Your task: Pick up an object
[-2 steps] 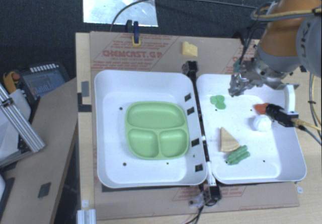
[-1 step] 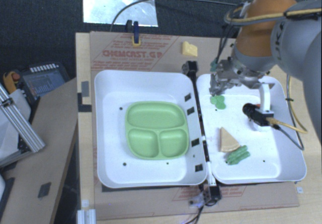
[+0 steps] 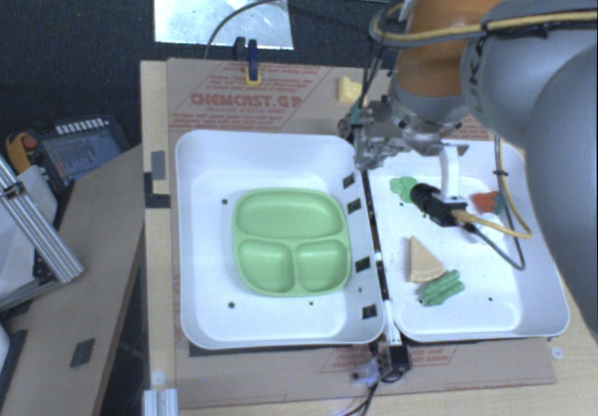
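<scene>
My gripper [image 3: 370, 154] hangs over the far left corner of the right bin [image 3: 533, 311], close to the divider between the two bins. Nothing shows between its tips. In that bin lie a tan wedge [image 3: 423, 260], a green ridged piece [image 3: 440, 288] just in front of the wedge, a small green item [image 3: 404, 186] a little to the right of the gripper, and an orange-red piece [image 3: 486, 201] further right, partly hidden by a yellow cable.
The left bin [image 3: 201, 218] holds a green divided plate [image 3: 290, 241]. A small yellow object [image 3: 348, 89] lies on the cardboard behind the bins. The arm's grey and orange body covers the right bin's far side.
</scene>
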Available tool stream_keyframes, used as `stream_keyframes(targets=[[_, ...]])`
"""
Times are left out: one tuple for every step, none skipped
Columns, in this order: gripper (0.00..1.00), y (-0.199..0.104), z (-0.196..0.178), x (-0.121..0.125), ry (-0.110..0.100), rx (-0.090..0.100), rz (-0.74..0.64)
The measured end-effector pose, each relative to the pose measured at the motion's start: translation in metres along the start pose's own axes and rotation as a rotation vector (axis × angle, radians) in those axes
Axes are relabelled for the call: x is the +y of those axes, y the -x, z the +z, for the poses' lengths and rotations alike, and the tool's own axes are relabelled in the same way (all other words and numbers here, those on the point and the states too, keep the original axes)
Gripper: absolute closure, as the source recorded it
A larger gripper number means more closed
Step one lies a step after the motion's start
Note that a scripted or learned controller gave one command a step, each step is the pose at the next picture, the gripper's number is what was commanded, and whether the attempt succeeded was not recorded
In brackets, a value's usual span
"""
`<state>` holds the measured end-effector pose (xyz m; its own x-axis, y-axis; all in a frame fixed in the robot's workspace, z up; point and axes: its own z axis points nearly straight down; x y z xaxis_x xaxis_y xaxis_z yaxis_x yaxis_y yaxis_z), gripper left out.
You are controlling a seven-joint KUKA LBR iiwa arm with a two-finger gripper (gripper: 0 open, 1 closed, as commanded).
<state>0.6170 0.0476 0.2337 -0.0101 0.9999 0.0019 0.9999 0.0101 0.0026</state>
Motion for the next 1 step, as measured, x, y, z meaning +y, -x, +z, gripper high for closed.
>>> stream_keyframes(targets=[[1.00,-0.0513,0.0125,0.0075,-0.001,0.000,0.001]])
